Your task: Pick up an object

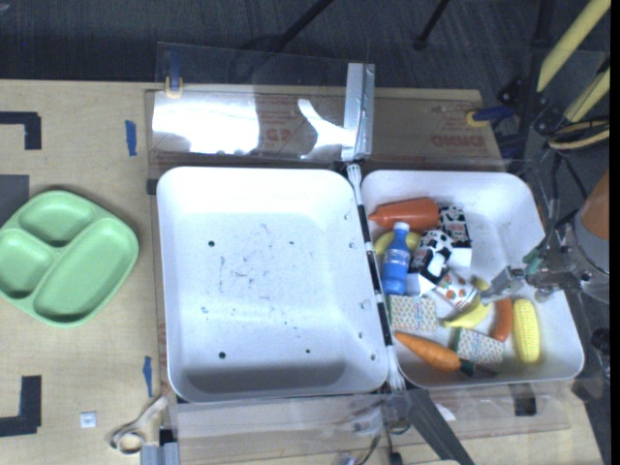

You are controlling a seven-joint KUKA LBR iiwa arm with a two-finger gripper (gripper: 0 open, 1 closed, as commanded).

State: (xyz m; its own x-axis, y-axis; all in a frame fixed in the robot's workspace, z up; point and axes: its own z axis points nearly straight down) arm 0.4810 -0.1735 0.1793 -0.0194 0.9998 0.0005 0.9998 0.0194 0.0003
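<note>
The right bin [513, 187] held a crowded heap of toy food, while the left bin [257, 279] beside it showed bare white floor, and a green divided plate [66, 257] sat well apart at the left end of the table [77, 114]. The gripper [528, 277] reached in from the right, low over the right side of the right bin, just above and to the left of a yellow corn cob [526, 329]; whether it was spread or closed could not be told from this slanted view, and nothing could be seen held in it. Near it lay a small banana [472, 313] and an orange piece [502, 320] just left of the corn. Farther left stood a blue bottle [396, 260], with a large carrot [405, 212] at the far side and another carrot [427, 352] at the near side; a black-and-white toy [439, 257] sat in the middle. The corn looked the handiest object: probably light, hollow plastic, stiff, with a ribbed skin that should give some grip. Taking it across its narrow middle, with the fingers set either side of its long axis, seemed best, since a hold at a tapered end would likely slip. The pieces pressed close, so a neighbour could be nudged.
</note>
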